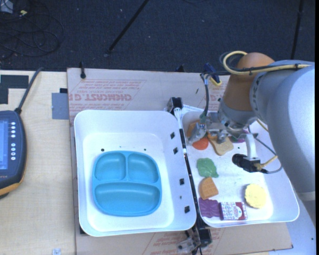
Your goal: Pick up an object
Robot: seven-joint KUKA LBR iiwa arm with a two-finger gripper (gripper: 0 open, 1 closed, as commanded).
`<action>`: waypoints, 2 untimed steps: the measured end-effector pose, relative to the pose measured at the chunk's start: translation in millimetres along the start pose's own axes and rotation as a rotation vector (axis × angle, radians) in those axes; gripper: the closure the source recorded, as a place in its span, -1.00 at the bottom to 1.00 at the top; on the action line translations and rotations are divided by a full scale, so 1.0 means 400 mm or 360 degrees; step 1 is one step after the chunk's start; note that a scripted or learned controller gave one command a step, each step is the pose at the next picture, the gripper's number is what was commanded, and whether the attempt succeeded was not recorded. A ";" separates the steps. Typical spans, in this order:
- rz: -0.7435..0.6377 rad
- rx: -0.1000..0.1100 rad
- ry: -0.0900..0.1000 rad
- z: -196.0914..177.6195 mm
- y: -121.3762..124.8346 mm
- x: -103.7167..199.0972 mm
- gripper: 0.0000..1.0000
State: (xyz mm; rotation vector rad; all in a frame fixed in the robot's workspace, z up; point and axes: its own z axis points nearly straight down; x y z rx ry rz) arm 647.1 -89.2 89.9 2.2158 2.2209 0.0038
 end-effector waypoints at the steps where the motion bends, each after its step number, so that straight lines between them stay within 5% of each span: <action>1: 0.0002 0.0004 -0.0001 -0.005 -0.006 0.014 -1.00; 2: 0.0004 0.0002 0.0001 -0.001 -0.005 -0.054 -1.00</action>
